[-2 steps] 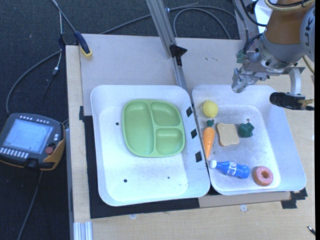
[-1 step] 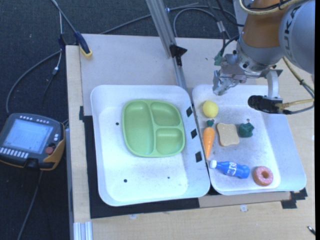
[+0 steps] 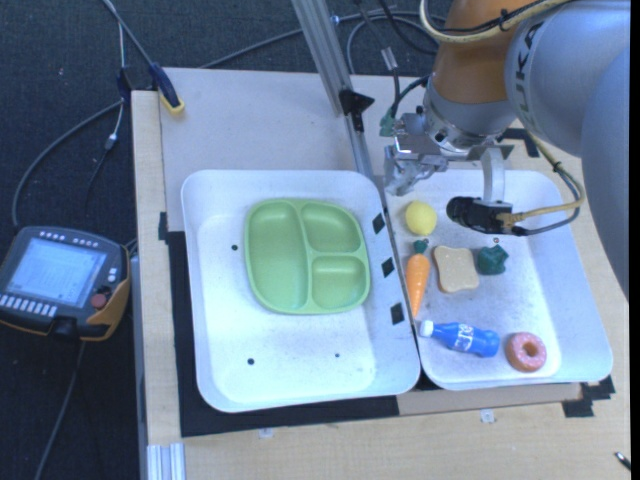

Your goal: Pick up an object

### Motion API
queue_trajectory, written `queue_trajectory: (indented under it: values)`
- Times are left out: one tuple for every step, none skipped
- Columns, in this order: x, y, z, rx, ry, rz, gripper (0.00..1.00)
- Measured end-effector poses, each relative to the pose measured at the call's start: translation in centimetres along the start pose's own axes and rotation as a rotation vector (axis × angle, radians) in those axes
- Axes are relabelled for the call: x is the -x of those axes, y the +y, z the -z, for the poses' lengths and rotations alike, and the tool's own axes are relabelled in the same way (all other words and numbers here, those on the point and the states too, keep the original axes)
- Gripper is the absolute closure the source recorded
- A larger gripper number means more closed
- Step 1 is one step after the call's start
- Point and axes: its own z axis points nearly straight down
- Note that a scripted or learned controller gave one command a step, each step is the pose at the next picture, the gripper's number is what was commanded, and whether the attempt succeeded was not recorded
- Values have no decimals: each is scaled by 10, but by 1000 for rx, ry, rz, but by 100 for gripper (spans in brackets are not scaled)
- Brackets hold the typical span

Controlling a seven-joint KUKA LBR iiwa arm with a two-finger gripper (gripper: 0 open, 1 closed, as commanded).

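Observation:
My gripper (image 3: 408,173) hangs over the far left corner of the right bin (image 3: 580,308), just above and behind a yellow lemon (image 3: 420,217). Nothing is seen held in it. Below the lemon an orange carrot (image 3: 416,280) lies along the bin's left wall. A slice of bread (image 3: 456,268) rests beside the carrot, and a small dark green toy (image 3: 491,259) sits to its right. A blue bottle (image 3: 462,338) lies on its side near the front, with a pink donut (image 3: 526,351) to its right.
The left bin (image 3: 215,368) holds a green divided plate (image 3: 306,255). A black fitting with a yellow cable (image 3: 482,213) hangs off the arm over the right bin. A slanted metal post (image 3: 330,58) rises behind the bins. A teach pendant (image 3: 60,283) lies at far left.

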Motion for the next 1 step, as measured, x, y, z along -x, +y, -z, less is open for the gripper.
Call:
queue_trajectory:
  values:
    - [-45, -7, -9, -1, 1, 0, 100]
